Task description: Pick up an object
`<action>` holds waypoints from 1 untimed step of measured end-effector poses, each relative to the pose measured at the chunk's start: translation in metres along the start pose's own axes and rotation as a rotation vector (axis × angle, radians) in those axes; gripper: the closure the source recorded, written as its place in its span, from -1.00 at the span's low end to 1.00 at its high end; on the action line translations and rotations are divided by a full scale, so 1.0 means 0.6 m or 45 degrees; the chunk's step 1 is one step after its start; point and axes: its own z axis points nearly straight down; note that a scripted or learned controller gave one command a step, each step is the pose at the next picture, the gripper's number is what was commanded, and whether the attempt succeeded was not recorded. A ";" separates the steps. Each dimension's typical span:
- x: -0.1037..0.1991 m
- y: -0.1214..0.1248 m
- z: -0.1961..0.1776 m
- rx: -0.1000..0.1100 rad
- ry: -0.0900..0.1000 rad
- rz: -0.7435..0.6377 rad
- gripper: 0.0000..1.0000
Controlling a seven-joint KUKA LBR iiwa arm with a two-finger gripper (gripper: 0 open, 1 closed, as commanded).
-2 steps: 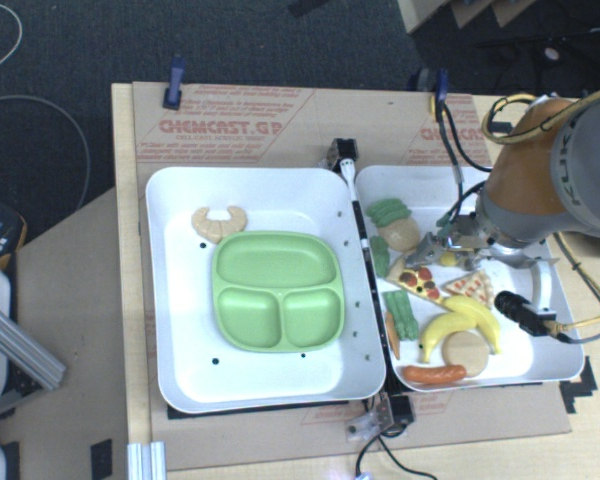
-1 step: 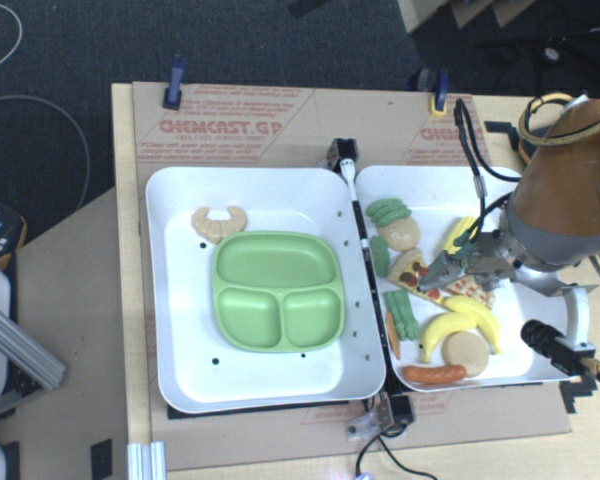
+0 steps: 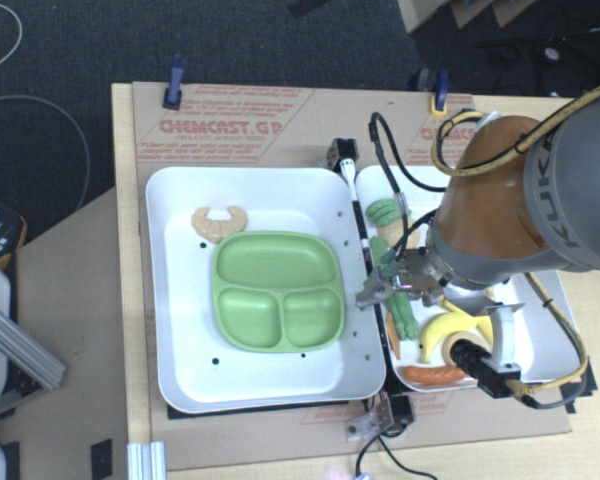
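While the gripper (image 3: 380, 290) hangs low at the right bin's (image 3: 550, 343) left edge, whether it is open or closed I cannot tell. A green pod-like toy (image 3: 404, 316) lies just beside it toward the bin's near wall, long axis running along that edge; a banana (image 3: 442, 332) sits beyond the pod.

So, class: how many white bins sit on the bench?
2: the left bin holds a green divided plate; the right bin lies mostly under the arm.

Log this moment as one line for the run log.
arm: over right bin | gripper: near green toy | left bin: green tray, pretzel
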 end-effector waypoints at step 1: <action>0.218 0.108 -0.017 -0.015 0.000 -0.006 -1.00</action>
